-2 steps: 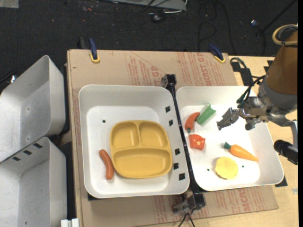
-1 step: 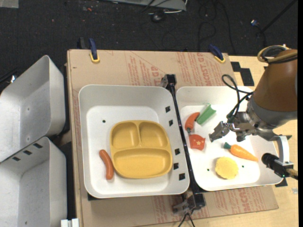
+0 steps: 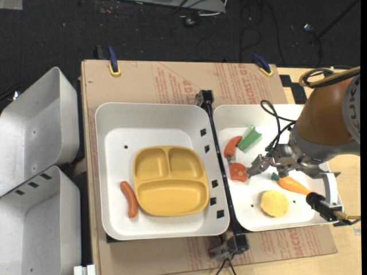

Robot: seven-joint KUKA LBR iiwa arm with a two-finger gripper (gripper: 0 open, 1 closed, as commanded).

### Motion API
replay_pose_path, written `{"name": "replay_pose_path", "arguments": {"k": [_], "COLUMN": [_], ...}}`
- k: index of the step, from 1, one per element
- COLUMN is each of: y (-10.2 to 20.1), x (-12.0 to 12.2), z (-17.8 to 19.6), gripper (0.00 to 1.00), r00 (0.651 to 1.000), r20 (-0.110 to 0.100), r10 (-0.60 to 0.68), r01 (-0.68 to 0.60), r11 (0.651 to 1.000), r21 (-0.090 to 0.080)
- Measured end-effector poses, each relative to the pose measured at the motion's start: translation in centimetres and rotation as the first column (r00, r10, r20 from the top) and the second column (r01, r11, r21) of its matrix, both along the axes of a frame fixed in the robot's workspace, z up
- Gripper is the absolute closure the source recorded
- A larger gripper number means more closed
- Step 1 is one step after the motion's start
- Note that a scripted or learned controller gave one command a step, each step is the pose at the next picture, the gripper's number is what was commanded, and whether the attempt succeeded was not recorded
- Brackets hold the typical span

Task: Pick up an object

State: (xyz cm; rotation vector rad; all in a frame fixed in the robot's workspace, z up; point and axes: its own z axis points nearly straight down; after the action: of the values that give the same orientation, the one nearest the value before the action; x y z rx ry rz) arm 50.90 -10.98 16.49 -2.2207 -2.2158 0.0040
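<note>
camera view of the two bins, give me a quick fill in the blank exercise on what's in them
1. The yellow divided plate lies in the ____ bin as the view shows it.
2. The sausage lies beside the plate's ____ edge.
3. The gripper is over the right bin, close beside the ____ tomato-like piece.
4. The green piece touches the upper end of the red ____.

Missing words: left; left; red; pepper

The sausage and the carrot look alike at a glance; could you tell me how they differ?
The sausage lies in the left bin beside the yellow divided plate; the carrot lies in the right bin. The sausage is reddish-brown with rounded ends; the carrot is brighter orange and tapers. Both are slender toy foods.
</note>
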Motion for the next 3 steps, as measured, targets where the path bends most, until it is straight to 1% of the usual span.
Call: {"name": "replay_pose_path", "arguments": {"k": [1, 2, 3], "y": [0.1, 0.1, -0.9], "x": [-0.9, -0.7, -0.9], "z": [-6.1, -4.8, 0.7], "gripper": [0.0, 1.0, 1.0], "r00": [1.0, 1.0, 1.0], "r20": [-0.003, 0.005, 0.01], "r10": [0.0, -0.002, 0.0], "r01": [0.0, 0.002, 0.0], "r11": [1.0, 1.0, 1.0], "r21": [0.001, -0.001, -0.003]}}
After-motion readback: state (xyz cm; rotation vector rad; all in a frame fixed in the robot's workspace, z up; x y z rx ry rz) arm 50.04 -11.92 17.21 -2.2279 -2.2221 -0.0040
